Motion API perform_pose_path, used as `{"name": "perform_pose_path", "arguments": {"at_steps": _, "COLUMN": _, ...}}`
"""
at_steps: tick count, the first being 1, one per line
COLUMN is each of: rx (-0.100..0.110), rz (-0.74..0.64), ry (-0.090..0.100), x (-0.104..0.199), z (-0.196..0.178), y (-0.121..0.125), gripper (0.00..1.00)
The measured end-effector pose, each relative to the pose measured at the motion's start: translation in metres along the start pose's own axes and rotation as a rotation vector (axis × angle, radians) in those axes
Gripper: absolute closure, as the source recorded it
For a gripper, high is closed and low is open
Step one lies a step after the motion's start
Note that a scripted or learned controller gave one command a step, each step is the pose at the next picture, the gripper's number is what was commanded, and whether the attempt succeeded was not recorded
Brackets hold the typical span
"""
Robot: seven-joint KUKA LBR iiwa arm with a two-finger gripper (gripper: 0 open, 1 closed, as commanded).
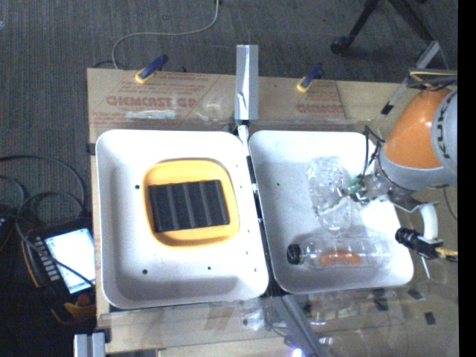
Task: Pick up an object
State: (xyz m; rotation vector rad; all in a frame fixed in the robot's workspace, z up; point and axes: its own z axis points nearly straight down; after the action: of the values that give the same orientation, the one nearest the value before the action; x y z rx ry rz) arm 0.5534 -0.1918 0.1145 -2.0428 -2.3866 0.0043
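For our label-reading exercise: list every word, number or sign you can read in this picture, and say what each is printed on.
"CHEMCAST GP": faint red print on the brown sheet behind the left bin.
Red print on the same sheet behind the right bin: too blurred to read.
Dark letters on the arm: cut off, unreadable.
Orange label on the clear bottle: unreadable.

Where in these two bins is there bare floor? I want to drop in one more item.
The right bin has bare floor along its left side, between the divider wall and the crumpled clear plastic. Its lower part is crowded by the clear bottle, and the arm sits at the right. In the left bin, the yellow tray leaves only a border strip.
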Motion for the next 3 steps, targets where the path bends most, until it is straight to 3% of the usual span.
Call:
{"name": "perform_pose_path", "arguments": {"at_steps": 1, "rx": -0.003, "rz": -0.053, "ry": 0.001, "x": -0.016, "z": -0.051, "y": 0.039, "gripper": 0.0}}
{"name": "perform_pose_path", "arguments": {"at_steps": 2, "rx": -0.006, "rz": -0.163, "ry": 0.001, "x": -0.02, "z": 0.019, "y": 0.022, "gripper": 0.0}}
{"name": "perform_pose_path", "arguments": {"at_steps": 3, "rx": -0.005, "rz": -0.061, "ry": -0.002, "x": -0.018, "z": 0.023, "y": 0.083, "gripper": 0.0}}
